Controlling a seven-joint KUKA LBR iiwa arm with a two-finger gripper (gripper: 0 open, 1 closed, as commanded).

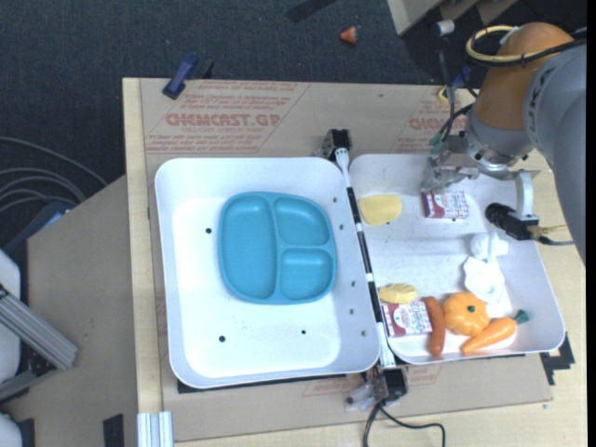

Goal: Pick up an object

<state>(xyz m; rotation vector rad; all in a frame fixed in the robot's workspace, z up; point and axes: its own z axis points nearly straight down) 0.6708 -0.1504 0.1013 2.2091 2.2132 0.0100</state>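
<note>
Your metal two-finger gripper (445, 180) sits over the small red-and-white carton (445, 204) (its opening can't be told). A shallow pinch could slip off that flat carton.

A bench (279, 119) topped with brown board printed in red lettering carries 2 shallow white bins side by side. In the left bin (186, 324) lies a light blue divided plate (277, 248) with 3 compartments. A small blue object (181, 77) rests at the board's far left corner, and a tiny orange bit (348, 34) lies on the dark carpet (112, 17) beyond. Grey cables (37, 170) curl on the floor to the left.
</note>
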